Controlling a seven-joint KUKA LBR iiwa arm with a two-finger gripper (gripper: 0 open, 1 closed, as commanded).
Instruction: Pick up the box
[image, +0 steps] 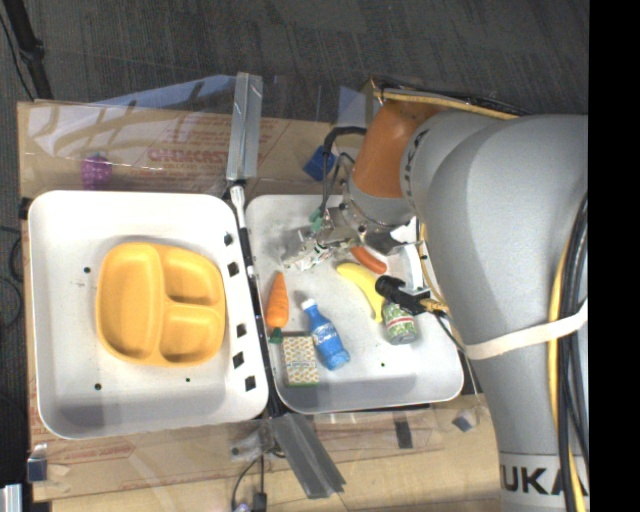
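Box (300, 360) lying flat near the near-left corner of the right bin (440, 385), just beside the blue bottle (326, 336) and just near of the carrot (277, 302); small, patterned, probably light stiff card, likely to crush a little under a hard squeeze; best taken across the short sides, from above; long axis running near to far, roughly along the bin's left wall, slightly tilted. Banana (360, 286), small jar (399, 324) and a red sausage-like piece (368, 259) further right and far. Gripper (318, 243) poised over the bin's far part, well apart from the box; opening impossible to tell, nothing visibly held. Yellow tray (160, 301) resting in the left bin (60, 400).
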